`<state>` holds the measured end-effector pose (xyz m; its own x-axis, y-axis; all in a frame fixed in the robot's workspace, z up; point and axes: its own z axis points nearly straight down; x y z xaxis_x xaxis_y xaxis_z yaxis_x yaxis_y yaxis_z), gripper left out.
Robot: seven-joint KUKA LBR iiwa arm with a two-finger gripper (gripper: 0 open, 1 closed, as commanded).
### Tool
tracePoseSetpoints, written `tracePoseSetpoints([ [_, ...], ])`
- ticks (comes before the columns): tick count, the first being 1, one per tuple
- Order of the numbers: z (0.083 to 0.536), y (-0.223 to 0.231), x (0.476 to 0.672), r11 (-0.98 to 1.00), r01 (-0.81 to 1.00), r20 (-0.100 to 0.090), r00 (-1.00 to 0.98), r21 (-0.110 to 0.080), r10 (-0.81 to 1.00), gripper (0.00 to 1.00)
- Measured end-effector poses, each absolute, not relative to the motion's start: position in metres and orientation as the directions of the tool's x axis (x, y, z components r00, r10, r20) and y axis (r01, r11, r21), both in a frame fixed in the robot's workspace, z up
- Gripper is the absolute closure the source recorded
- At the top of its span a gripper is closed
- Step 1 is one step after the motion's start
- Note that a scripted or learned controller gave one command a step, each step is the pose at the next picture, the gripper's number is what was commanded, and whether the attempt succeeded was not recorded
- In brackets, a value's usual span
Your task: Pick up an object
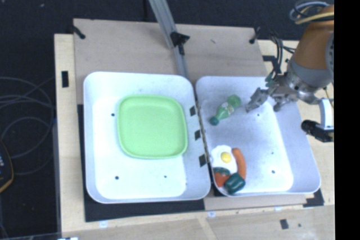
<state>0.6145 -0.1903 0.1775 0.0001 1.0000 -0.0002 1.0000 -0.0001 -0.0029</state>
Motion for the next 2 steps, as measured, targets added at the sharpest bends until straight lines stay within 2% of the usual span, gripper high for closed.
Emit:
tracePoseSetpoints([
  [1, 0.117, -0.196, 0.617, -0.001, 1.0, 0.0, 0.001, -0.005, 1.0, 0.0],
  [2, 0.1, -0.196, 0.617, 0.0, 1.0, -0.001, 0.0, -0.001, 1.0, 0.0],
])
